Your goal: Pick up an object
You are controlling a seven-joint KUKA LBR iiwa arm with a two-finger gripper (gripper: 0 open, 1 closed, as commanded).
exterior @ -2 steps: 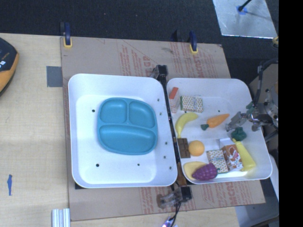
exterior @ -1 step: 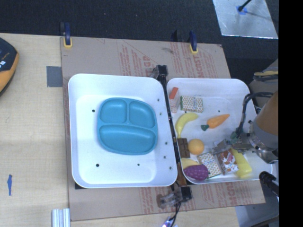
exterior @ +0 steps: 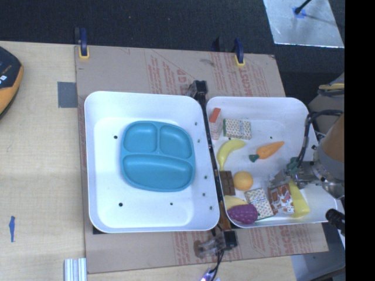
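Gripper (exterior: 291, 178), finger state not discernible, poised at the right bin's (exterior: 258, 102) right edge directly above the snack packet (exterior: 282, 199), carrot (exterior: 269, 150) up-left.

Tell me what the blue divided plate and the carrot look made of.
Blue divided plate: looks like moulded plastic, matte, uniform colour with soft rounded compartment ridges. Carrot: probably a plastic toy, judging by its flat, even orange and green tip; too small to be sure.

Faint red print on the cardboard sheet (exterior: 176, 69) under the bins, too blurred to read.
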